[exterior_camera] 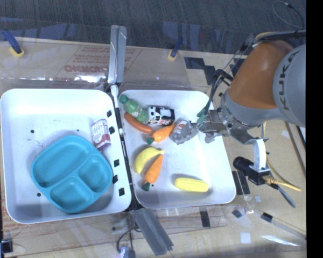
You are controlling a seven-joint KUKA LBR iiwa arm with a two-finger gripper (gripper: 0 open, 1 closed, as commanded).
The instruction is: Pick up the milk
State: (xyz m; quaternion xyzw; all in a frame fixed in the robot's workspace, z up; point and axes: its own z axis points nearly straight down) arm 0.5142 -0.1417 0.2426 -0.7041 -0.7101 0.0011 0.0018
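Observation:
The milk (162, 114) is a small black-and-white carton lying on its side at the back of the right bin (218, 171). It sits between a green bottle (133, 106) on its left and a small carrot (162, 133) just in front of it. My gripper (182, 131) hangs low in the right bin, to the right of the milk and a little nearer the front, close to the carrot's right end. Nothing shows in the gripper.
The right bin also holds a long orange sausage-like piece (137, 123), a yellow banana (146, 158), a second carrot (153, 170) and a corn cob (191, 184). In the left bin (21, 117) lie a blue divided plate (71, 172) and a red box (100, 133).

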